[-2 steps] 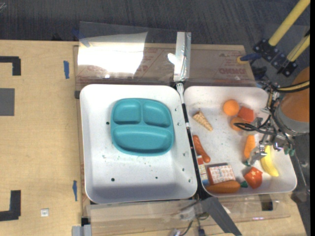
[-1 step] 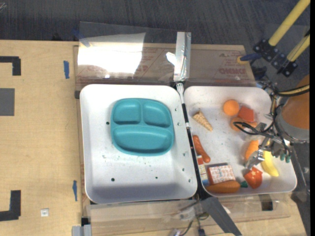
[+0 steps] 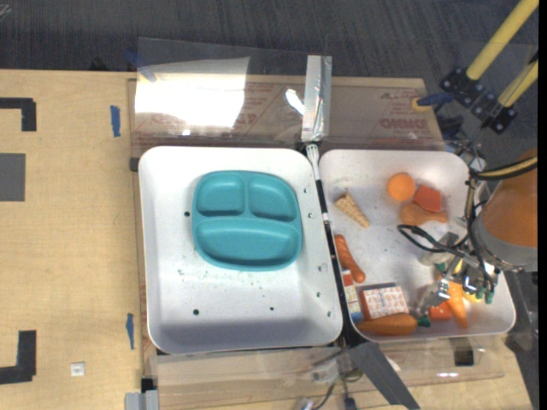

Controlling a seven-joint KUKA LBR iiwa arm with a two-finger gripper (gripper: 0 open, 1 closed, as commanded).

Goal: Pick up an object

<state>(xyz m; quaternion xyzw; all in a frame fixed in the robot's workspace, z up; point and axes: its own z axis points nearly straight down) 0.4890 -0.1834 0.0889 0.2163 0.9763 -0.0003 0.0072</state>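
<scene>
My gripper [image 3: 451, 282] is down in the near right corner of the right bin [image 3: 376, 165], with the orange-banded wrist [image 3: 513, 216] above it. Right under it lie small orange pieces [image 3: 451, 307], partly hidden by the gripper and its cables. Elsewhere in that bin are an orange ball [image 3: 400, 186], a red-orange piece [image 3: 429, 198], a tan cone [image 3: 351, 211], a red sausage-like piece [image 3: 348, 260], a small printed box [image 3: 382, 300] and an orange carrot [image 3: 389, 324] along the near wall.
The left bin [image 3: 162, 254] holds a teal divided plate [image 3: 248, 219]. A clear plastic sheet and a taped strip [image 3: 315, 99] stand behind the bins. Yellow rods [image 3: 504, 32] cross the top right corner. Black cables [image 3: 423, 239] trail into the right bin.
</scene>
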